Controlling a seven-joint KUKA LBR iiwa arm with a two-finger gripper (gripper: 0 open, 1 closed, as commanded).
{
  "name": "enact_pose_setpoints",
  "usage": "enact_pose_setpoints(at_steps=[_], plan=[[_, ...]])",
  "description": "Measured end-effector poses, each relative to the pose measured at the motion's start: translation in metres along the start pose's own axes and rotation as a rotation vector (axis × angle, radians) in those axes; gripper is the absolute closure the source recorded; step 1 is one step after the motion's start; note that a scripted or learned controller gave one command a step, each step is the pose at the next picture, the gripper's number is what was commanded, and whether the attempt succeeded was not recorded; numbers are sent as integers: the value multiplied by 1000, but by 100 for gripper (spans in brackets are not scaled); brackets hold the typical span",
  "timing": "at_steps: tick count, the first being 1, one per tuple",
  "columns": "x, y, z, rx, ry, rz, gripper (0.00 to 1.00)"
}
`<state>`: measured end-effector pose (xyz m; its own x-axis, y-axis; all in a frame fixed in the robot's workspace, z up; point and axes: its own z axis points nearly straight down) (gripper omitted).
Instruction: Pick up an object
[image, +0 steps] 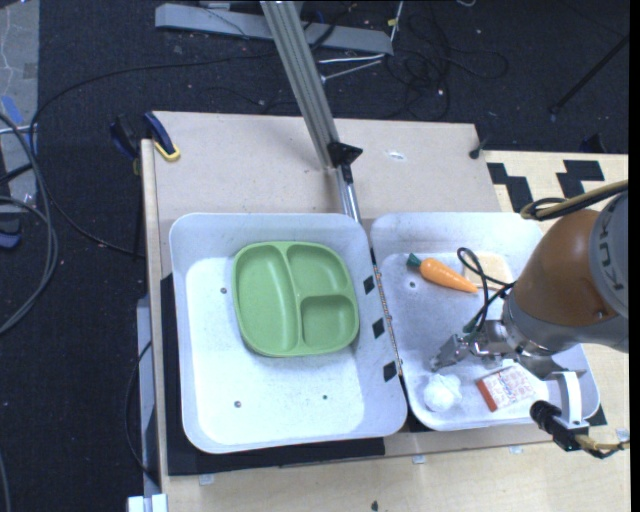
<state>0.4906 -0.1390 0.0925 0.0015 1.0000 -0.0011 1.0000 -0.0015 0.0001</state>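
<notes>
In the camera view, the gripper (447, 357) hung low in the right bin (400, 330), just above a white ball (441, 393); whether it was apart or together could not be told. A carrot (447, 275) lay farther back, a red packet (507, 386) beside the ball.

A tan counter (250, 165) carried two white bins (200, 330) side by side. A metal pole (305, 80) slanted over it, and black cables (60, 120) trailed across the dark floor (70, 400).
</notes>
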Motion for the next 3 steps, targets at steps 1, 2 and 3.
enact_pose_setpoints(at_steps=[1, 2, 3], plan=[[-1, 1, -13, -5, -2, 2, 100], [-10, 4, -61, -4, -1, 0, 100], [-8, 0, -105, -5, 0, -4, 100]])
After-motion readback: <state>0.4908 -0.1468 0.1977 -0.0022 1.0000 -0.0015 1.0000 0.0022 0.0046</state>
